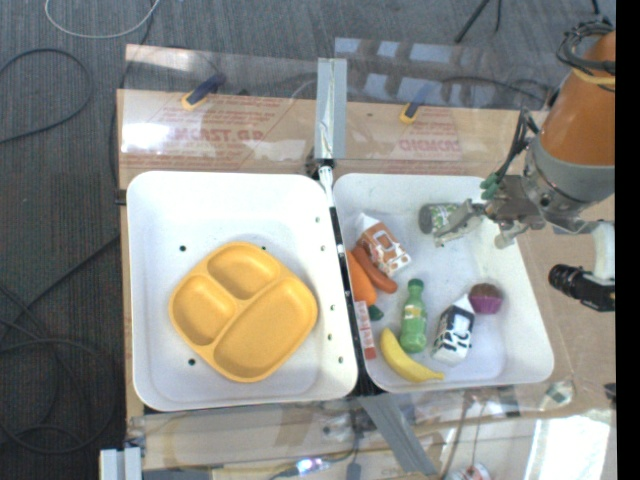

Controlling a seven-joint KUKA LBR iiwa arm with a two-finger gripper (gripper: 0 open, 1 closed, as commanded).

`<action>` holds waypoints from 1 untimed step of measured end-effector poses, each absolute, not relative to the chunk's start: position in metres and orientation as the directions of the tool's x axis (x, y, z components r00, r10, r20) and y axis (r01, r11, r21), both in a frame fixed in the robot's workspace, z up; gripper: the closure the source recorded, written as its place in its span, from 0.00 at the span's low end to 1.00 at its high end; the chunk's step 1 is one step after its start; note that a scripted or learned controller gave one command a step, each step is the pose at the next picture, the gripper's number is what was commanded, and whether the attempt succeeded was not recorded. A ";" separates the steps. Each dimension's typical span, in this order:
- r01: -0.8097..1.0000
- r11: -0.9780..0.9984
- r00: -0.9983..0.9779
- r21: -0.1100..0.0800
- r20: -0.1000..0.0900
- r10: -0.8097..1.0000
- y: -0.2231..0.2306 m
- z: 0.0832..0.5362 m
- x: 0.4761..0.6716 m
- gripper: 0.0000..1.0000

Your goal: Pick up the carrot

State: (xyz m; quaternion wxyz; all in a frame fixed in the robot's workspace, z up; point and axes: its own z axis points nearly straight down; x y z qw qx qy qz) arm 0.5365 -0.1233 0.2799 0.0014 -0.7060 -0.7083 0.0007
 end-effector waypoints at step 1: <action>0.929 0.370 -0.370 -0.005 0.003 0.929 -0.005 0.182 0.483 0.00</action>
